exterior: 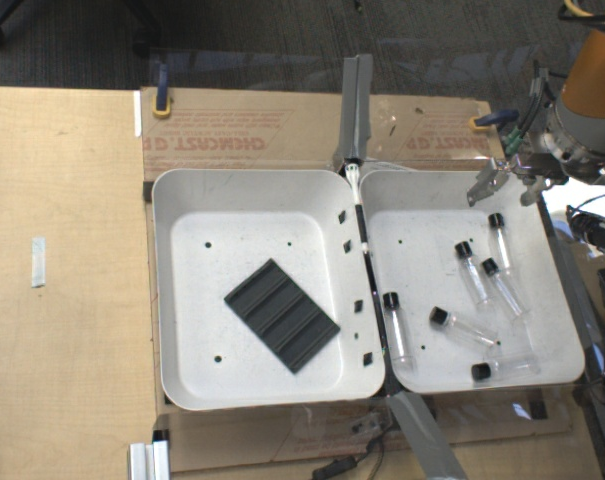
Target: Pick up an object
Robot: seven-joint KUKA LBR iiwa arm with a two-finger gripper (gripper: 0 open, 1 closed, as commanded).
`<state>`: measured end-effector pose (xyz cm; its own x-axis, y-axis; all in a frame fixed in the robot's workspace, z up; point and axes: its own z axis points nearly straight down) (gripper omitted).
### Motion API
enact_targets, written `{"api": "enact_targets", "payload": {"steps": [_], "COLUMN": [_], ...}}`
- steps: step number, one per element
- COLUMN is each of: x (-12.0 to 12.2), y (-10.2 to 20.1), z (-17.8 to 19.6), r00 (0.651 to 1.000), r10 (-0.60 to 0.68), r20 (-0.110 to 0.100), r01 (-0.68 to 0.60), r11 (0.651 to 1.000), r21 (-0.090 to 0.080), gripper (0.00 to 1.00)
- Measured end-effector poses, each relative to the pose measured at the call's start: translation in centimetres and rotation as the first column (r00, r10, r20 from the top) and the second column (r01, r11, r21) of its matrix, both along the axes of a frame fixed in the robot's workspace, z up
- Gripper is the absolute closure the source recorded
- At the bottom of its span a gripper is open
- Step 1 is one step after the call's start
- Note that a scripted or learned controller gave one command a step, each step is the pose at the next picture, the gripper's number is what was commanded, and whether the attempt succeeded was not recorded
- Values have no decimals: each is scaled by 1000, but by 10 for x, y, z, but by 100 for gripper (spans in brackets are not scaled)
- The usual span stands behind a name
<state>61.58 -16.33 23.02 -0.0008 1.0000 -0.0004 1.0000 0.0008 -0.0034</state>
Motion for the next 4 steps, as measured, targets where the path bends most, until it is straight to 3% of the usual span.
{"api": "enact_targets", "payload": {"steps": [1, 2, 3, 4], "x": [-31, -68, -69, -29], "y": [-32, -51, -53, 27], "z": [-104, -138, -129, -38], "r00": [998, 992, 992, 997], "r10": [65, 127, 123, 75], "r20": [2, 5, 4, 2], "r01": [-65, -127, -124, -75], "r11": [998, 992, 992, 997], "r21": [0, 11, 7, 0], "gripper": [0, 0, 100, 100]}}
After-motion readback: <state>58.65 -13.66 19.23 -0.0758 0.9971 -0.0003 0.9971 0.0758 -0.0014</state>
